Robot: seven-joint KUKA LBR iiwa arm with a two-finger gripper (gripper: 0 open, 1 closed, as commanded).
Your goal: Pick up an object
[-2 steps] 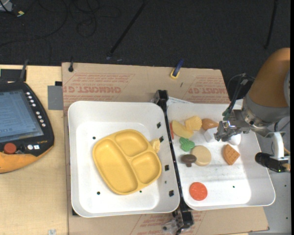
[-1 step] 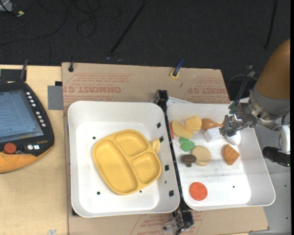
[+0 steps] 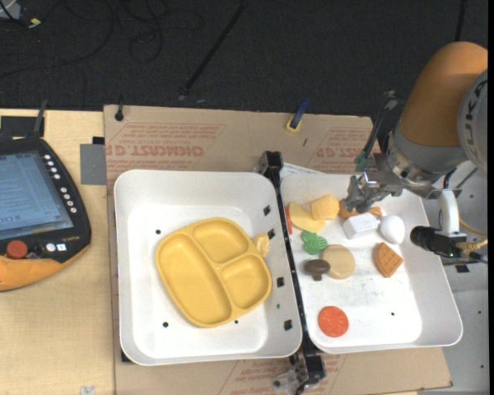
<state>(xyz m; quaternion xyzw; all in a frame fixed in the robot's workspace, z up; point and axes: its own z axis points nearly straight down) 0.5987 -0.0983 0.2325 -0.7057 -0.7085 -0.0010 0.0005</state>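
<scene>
The gripper (image 3: pixel 364 194) hung over the right bin (image 3: pixel 432 323), just above a white block (image 3: pixel 359 224) lying among toy foods near a white egg (image 3: pixel 392 230). Finger state: cannot tell. The left bin (image 3: pixel 140 220) held a yellow divided tray (image 3: pixel 213 270).

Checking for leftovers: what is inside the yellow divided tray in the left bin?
The yellow divided tray shows three bare compartments, nothing in them. What lies beneath it in the left bin is covered.

A robotics lab; a teach pendant (image 3: pixel 29 212) lies at the bench's left edge; cables (image 3: pixel 107 15) trail behind.
</scene>
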